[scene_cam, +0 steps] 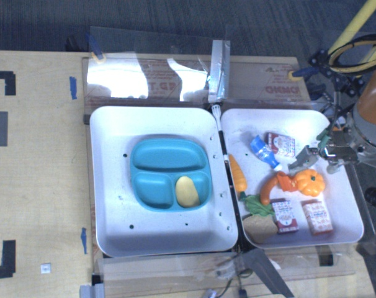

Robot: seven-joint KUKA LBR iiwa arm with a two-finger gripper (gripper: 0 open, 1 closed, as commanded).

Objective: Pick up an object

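Camera view is showing two shallow white bins sitting side by side, with the blue tray [169, 179] serving as landmark. Left bin [107, 135] is holding that glossy, compartmented tray, and a smooth yellow egg-shaped object [187, 192] is lying in its lower right compartment. Right bin [355, 228], just right of the tray, is holding a tapered orange carrot [238, 174] nearest the tray, a leafy green piece [257, 204] below it, two red printed cartons [285, 216] and [317, 218], a red-and-white packet [280, 145], a blue wrapper [263, 151], an orange ribbed pumpkin [309, 182] and an orange-red piece [281, 183]. Gripper [303, 159] is hovering far right of the tray, just above the pumpkin; whether anything is being grasped cannot be told. Arm is being cut off at the frame edge.
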